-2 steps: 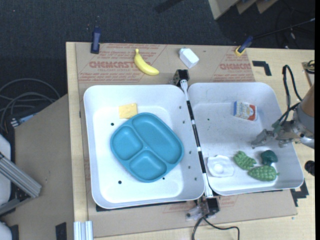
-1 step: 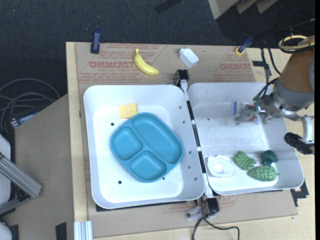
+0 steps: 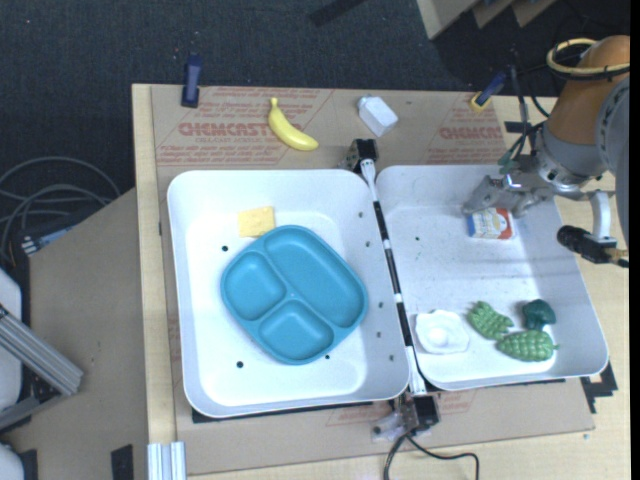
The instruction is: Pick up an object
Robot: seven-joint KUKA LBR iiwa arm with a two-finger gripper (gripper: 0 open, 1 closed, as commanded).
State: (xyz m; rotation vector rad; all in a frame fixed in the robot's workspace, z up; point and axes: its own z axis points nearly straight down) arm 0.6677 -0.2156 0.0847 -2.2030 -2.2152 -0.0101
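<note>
Two white bins are seen side by side on the bench. In the left bin a blue divided tray is set, with a yellow block just beyond its far-left corner. Along the near edge of the right bin a white fried-egg toy, two green knobbly pieces and a dark teal piece are grouped. A small white-and-red packet is lying in the far half of that bin.

The gripper is positioned low, directly at the far edge of the packet. Whether it is open or closed cannot be told; the packet is not seen held.

Judged so far: an approach is made, nothing is lifted. Grasp and raise are left. Outside the bins, on the far bench, a banana and a white block are noted.
</note>
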